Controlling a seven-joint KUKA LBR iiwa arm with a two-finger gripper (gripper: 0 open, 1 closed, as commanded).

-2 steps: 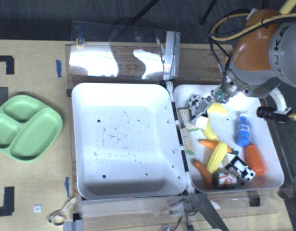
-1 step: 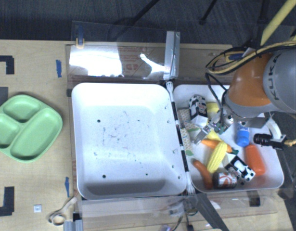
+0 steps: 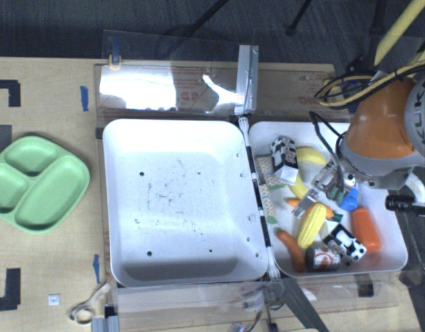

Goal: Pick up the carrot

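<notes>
The carrot [image 3: 289, 243] is a tapered orange piece lying at a slant near the front left corner of the right bin [image 3: 399, 258]. It lies beside a yellow corn cob [image 3: 310, 225]. My gripper [image 3: 321, 189] hangs low over the middle of that bin, just above the top end of the corn cob. That places it up and to the right of the carrot, a short way off. Nothing of the carrot is seen between its tips. The grey arm with its orange band [image 3: 381, 126] reaches in from the right.
The right bin also holds a yellow banana [image 3: 311, 159], a black-and-white toy [image 3: 284, 151], a blue piece [image 3: 349, 200], an orange-red cylinder [image 3: 366, 228] and a can [image 3: 323, 258]. The left bin [image 3: 177, 199] adjoins it. A green divided plate [image 3: 36, 182] lies at far left.
</notes>
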